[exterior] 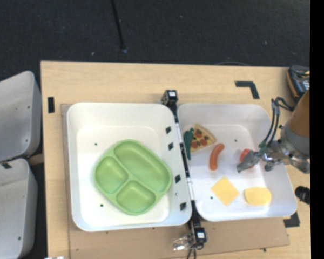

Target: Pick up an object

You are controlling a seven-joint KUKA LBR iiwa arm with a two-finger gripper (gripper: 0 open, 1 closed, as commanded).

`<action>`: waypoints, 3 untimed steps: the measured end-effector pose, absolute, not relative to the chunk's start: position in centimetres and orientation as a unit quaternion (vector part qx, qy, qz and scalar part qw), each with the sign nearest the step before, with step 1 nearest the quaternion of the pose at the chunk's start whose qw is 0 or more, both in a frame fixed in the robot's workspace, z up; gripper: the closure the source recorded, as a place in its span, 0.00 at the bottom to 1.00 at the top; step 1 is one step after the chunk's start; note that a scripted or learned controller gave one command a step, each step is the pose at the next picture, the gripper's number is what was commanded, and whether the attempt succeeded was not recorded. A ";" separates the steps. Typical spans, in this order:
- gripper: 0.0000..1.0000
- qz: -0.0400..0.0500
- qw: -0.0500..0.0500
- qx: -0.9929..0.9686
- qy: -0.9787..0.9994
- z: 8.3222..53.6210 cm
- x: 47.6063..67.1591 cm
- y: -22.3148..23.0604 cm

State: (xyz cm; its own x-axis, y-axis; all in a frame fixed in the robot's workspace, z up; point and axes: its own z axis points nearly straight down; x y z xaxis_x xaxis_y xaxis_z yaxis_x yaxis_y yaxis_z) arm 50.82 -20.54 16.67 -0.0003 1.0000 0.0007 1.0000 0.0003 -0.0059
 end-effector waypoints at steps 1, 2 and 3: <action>0.00 0.002 0.003 -0.707 -0.707 10.8 49.9 -20.2; 0.00 0.001 0.001 -0.708 -0.706 9.9 49.8 -20.3; 1.00 0.001 0.001 -0.710 -0.705 10.8 49.9 -20.4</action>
